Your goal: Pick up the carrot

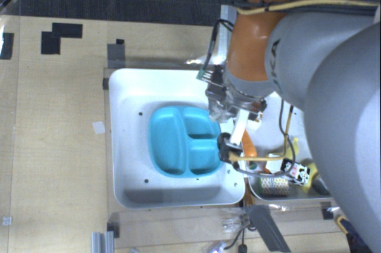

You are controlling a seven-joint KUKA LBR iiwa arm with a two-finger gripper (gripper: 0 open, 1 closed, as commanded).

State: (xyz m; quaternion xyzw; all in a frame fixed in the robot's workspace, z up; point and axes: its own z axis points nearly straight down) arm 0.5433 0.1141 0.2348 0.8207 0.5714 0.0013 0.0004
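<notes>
The carrot is a slim orange piece lying in the right bin, close to that bin's left wall, and the arm covers part of it. My gripper hangs below the orange wrist band, over the divide between the two bins. It sits just up and left of the carrot, above the right edge of the blue tray. I see nothing held in it.
The blue divided tray lies in the middle of the left bin. In the right bin's front there is a bristly grey item, a small yellow, black and white object and a grey thing. The arm hides most of that bin.
</notes>
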